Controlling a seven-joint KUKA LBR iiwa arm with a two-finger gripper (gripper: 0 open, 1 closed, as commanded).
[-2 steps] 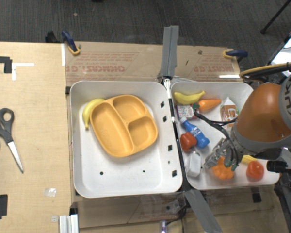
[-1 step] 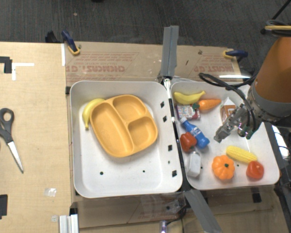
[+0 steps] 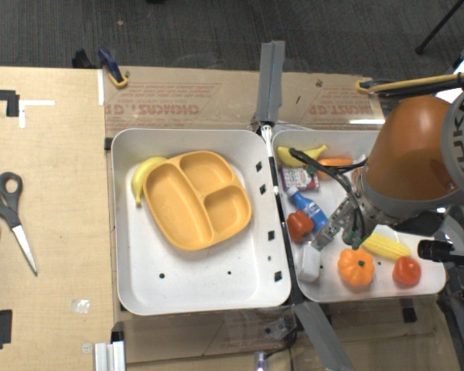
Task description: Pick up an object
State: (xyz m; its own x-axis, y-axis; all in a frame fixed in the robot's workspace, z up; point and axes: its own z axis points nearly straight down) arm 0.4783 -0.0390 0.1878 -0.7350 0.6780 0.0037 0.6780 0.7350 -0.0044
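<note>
Presently my gripper [image 3: 342, 229] hangs over clutter, grip state indeterminable; descend squarely on the pumpkin [image 3: 356, 268] just below.

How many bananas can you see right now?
2. One banana lies in the left bin, tucked against the yellow tray. Another banana sits at the right bin's far end. The arm may hide more.
</note>
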